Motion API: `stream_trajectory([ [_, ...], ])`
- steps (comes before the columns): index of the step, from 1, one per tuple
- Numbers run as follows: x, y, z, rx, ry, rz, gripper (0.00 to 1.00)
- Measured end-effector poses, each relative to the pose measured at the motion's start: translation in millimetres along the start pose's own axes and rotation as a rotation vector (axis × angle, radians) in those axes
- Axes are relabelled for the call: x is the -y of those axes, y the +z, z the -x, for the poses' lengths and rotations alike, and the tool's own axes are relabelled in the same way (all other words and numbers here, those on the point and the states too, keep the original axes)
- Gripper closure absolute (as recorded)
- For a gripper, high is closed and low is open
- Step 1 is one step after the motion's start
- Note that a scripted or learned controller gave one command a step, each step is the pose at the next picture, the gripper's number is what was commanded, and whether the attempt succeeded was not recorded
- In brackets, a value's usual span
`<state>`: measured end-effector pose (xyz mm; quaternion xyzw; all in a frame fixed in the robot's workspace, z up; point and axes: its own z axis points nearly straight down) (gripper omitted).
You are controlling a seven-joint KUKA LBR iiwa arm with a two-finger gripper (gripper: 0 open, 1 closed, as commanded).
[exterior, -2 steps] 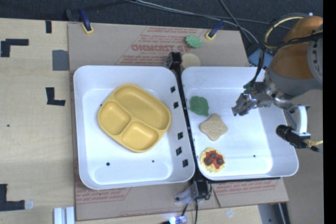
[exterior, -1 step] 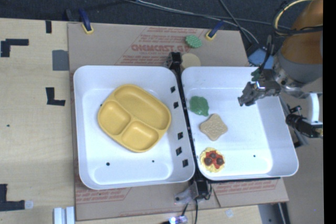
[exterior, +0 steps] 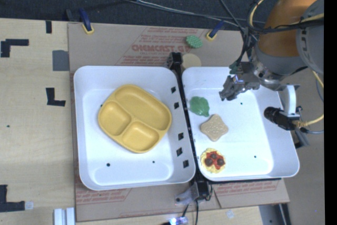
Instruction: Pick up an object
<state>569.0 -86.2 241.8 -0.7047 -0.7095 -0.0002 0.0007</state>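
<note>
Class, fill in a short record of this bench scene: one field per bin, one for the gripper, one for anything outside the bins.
left bin: yellow three-compartment plastic plate
right bin: green leafy piece, tan biscuit-like piece, small round pizza-like piece with red topping
gripper: over right bin, nothing seen held
outside bins: small green textured item on cardboard

one fixed camera, high above, slanted down, both bins (exterior: 84, 113) visible

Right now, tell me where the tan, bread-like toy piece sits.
The tan bread-like toy piece lies in the right white bin, near its left wall, between the green leafy toy and the round red-topped toy.
</note>
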Motion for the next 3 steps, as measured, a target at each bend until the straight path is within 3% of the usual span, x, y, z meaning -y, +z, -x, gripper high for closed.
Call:
stream_trajectory([
  [3, -41, 1, -162, 0.001, 0.001, -0.001, 1.0],
])
